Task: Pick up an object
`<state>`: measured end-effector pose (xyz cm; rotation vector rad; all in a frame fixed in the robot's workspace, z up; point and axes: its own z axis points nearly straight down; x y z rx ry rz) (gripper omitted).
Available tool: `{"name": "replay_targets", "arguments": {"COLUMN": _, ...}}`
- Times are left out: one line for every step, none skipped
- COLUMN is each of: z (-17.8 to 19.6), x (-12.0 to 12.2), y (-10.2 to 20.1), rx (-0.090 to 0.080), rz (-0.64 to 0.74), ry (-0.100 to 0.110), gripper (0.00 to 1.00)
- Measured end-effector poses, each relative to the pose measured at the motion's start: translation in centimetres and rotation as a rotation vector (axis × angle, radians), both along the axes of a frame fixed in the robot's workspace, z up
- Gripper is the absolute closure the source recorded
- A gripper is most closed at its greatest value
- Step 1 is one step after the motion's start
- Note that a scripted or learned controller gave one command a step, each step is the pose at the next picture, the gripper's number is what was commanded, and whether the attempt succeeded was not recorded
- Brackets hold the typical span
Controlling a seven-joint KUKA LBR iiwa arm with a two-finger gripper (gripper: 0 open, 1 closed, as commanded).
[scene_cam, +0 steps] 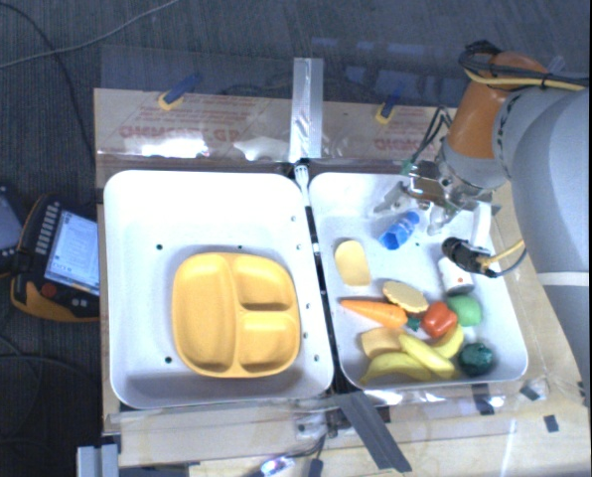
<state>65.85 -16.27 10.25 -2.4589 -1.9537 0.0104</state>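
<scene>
My gripper (413, 213) hangs low over the back of the right bin (510, 311), its fingers spread open. A small blue object (399, 232) lies on the bin floor just below and between the fingertips; nothing is held. Nearer the front lie a pale yellow piece (352, 261), a carrot (373, 311), a tan round slice (405, 294), a red fruit (438, 319), a green ball (466, 311), a banana (415, 361) and a dark green piece (475, 358).
A yellow divided plate (236, 311) sits in the left bin (137, 227). A white and black item (457, 266) lies by the right bin's right wall. The arm's grey body (549, 177) covers the right side. A ridge (316, 276) divides the two bins.
</scene>
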Motion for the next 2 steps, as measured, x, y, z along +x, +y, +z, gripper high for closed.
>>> {"name": "replay_targets", "arguments": {"z": 0.7, "x": -0.1, "y": 0.0, "rx": -0.002, "rz": 0.002, "ry": 0.005, "gripper": 1.00}}
{"name": "replay_targets", "arguments": {"z": 9.9, "x": -2.7, "y": 9.7, "rx": 0.004, "rz": 0.004, "ry": 0.000, "gripper": 1.00}}
